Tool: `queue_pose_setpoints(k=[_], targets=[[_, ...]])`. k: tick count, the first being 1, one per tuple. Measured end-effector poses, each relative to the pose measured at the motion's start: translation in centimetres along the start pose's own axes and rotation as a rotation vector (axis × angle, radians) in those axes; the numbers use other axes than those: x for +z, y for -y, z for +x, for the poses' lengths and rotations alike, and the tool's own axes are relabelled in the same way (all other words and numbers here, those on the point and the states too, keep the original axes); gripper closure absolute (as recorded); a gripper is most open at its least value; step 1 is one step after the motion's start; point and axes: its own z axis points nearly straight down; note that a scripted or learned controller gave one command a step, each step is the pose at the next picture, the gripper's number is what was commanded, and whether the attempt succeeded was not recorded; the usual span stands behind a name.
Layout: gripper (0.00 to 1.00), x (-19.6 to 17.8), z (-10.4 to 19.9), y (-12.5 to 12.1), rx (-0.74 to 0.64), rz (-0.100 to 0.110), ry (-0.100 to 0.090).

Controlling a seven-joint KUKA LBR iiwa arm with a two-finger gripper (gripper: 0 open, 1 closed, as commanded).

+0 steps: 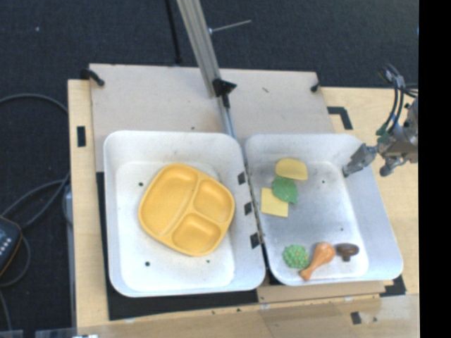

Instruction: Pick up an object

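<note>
While the bench [84, 189] carries two shallow white bins side by side, nothing has been lifted yet. The left bin [127, 160] holds a yellow divided plate [186, 208], lying flat with its three compartments facing up. The right bin [366, 217] holds the small toy foods. At that bin's far right rim, over the edge and not above any item, hovers the gripper [373, 162]; its two fingers stand spread apart with nothing between them.

Judging by this, the step in hand is the approach: the arm has yet to travel over a chosen item and descend.

A likely target is the toy drumstick [317, 259], near the bin's front edge. Its long axis runs diagonally, the rounded meaty end pointing up-right toward the brown mushroom [347, 250] just beside it, the narrow bone end pointing down-left, close to the green broccoli piece [296, 256]. The next move calls for shifting inward and toward the front of the bin, turning the wrist so the fingers close across the drumstick's narrow shaft, not along it.

Farther back lie a yellow square slice [274, 203], a green leaf [285, 189] touching it, and a yellow rounded piece [291, 169].
</note>
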Motion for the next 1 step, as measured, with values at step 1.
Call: queue_pose_setpoints(k=[1], targets=[[0.00, 0.00, 0.01, 0.00, 0.000, 0.000, 0.000]])
